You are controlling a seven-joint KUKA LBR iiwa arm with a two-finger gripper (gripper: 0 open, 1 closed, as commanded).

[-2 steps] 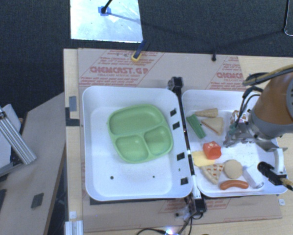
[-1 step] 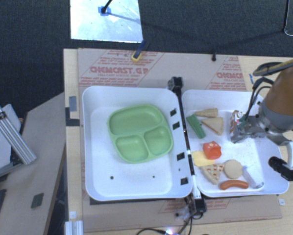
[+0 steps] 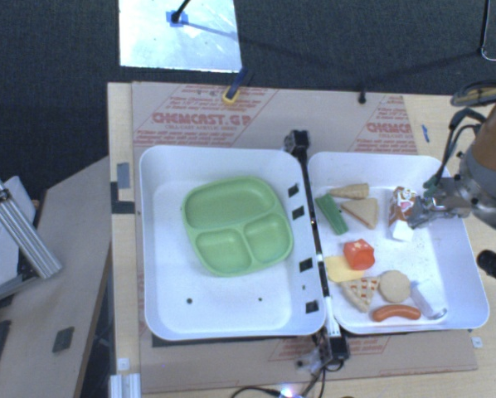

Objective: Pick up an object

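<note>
The right white bin (image 3: 472, 282) holds several toy foods. Among them are a green strip (image 3: 332, 214), two tan bread wedges (image 3: 362, 212), a red piece (image 3: 360, 254) on a yellow slice (image 3: 337, 268), a waffle wedge (image 3: 361, 292), a round cookie (image 3: 395, 286) and a sausage (image 3: 396, 313). My gripper (image 3: 420, 212) reaches in low from the right edge. Its tip sits against a brown, red and white item (image 3: 401, 205) above a small white block (image 3: 401, 231). I cannot see whether that item is held.
The left white bin (image 3: 167, 305) carries a green divided plate (image 3: 237, 225). A black clip divider (image 3: 310, 239) runs between the bins. A pale grey piece (image 3: 426, 298) lies near the right bin's front corner. A shiny sheet (image 3: 180, 23) lies beyond the bench.
</note>
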